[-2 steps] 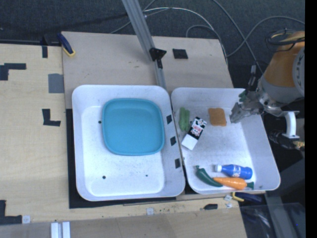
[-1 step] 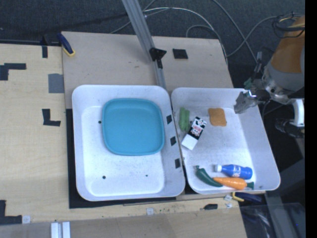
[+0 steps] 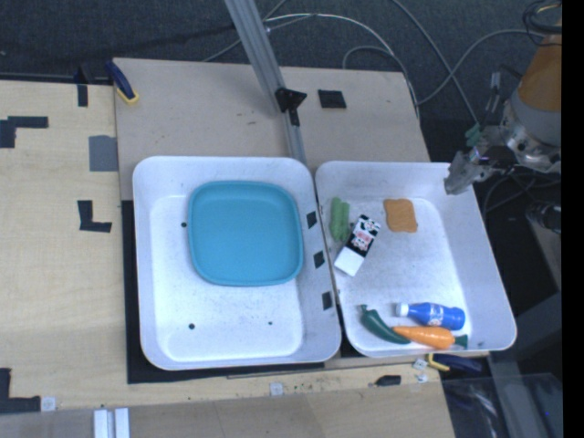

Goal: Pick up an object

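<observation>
The right bin (image 3: pixel 474 235) holds a tan cookie-like piece (image 3: pixel 401 214), a green pickle-shaped piece (image 3: pixel 339 217), a small white carton with black and red marks (image 3: pixel 357 245), a blue bottle (image 3: pixel 435 315), an orange carrot (image 3: pixel 425 336) and a dark green pepper (image 3: pixel 378 326). My gripper (image 3: pixel 461 173) hangs over the right bin's far right rim, apart from every object, with nothing seen in it. Its fingertips are too small and dark to read.
The left bin (image 3: pixel 155 263) carries a turquoise square plate (image 3: pixel 245 232). A slanted metal pole (image 3: pixel 263 53) rises behind the bins, and cables (image 3: pixel 392 26) loop across the dark floor at the back. The arm's orange band (image 3: pixel 546 76) is at the right edge.
</observation>
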{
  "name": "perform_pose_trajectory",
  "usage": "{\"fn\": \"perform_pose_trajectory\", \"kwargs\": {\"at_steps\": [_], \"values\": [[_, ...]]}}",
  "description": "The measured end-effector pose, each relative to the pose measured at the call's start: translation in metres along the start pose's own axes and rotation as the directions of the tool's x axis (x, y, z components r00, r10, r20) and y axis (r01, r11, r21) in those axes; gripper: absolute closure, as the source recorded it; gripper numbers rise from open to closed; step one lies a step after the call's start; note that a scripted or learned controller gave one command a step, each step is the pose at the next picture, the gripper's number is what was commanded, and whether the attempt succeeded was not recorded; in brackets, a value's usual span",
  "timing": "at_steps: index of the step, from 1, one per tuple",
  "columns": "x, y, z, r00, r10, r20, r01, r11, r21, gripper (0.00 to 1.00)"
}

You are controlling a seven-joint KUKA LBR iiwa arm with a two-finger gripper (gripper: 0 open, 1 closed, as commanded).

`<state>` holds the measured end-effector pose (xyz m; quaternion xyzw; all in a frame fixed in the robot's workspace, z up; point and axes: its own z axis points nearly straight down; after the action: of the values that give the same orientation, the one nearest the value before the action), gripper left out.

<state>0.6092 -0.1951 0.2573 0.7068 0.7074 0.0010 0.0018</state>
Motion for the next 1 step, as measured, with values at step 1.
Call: {"fn": "perform_pose_trajectory", "kwargs": {"at_steps": [1], "values": [[0.0511,-0.0035,-0.0066,1.000,-0.003,-0.002,0.003,1.000,0.004,1.00]]}}
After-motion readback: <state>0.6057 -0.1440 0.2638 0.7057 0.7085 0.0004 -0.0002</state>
